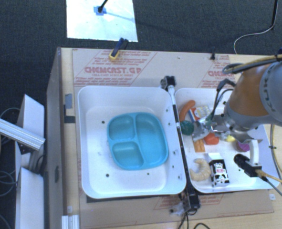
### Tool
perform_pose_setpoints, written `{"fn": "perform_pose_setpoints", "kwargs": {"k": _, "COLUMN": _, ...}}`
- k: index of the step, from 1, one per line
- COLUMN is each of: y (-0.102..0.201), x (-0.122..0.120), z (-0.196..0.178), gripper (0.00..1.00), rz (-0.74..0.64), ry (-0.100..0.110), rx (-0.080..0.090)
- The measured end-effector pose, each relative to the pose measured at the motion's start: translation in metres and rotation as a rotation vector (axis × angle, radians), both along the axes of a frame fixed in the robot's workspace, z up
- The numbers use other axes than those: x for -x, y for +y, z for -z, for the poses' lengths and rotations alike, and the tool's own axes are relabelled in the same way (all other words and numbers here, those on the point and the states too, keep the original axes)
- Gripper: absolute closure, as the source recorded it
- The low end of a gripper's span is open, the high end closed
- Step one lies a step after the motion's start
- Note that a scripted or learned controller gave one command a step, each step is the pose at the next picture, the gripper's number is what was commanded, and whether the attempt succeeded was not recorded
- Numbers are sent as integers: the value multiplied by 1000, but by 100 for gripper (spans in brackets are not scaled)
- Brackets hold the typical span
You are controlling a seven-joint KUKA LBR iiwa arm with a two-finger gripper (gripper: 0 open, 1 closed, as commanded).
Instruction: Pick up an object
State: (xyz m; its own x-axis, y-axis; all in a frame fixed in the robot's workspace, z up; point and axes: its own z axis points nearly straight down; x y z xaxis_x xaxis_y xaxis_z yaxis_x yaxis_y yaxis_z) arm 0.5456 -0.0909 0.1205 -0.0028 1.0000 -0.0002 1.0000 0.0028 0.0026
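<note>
A dark carpet is lying under the desk [131,66], and the desk is carrying two white bins side by side. The left bin [98,104] is holding a blue tray [137,141] with three little parts. The right bin [255,182] is holding the toys.

I am reaching in from the right, and my claw [212,126] is hanging low over the far middle of the right bin. I cannot tell what state it is in, because my arm is covering much of it.

Just under my claw a round red toy [211,138] is sitting. I think it is light and hard, and maybe slippery, so I should be squeezing it across its middle. An orange sausage toy [186,109] is lying to the far left of it, and a green toy [187,127] is sitting beside the bin's left wall. A tan croissant toy [200,170] and a little black and white box [219,172] are resting near the front.

My arm is hiding some yellow and purple things on the right, so I cannot name them.
</note>
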Motion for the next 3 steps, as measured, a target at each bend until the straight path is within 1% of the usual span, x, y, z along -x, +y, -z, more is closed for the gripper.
{"fn": "perform_pose_setpoints", "kwargs": {"k": 1, "y": 0, "x": 0, "z": -10, "gripper": 100, "rz": -1, "ry": -1, "rx": 0}}
{"fn": "perform_pose_setpoints", "kwargs": {"k": 2, "y": 0, "x": 0, "z": -10, "gripper": 0, "rz": -1, "ry": -1, "rx": 0}}
{"fn": "perform_pose_setpoints", "kwargs": {"k": 3, "y": -6, "x": -83, "z": 32, "gripper": 0, "rz": 2, "ry": -1, "rx": 4}}
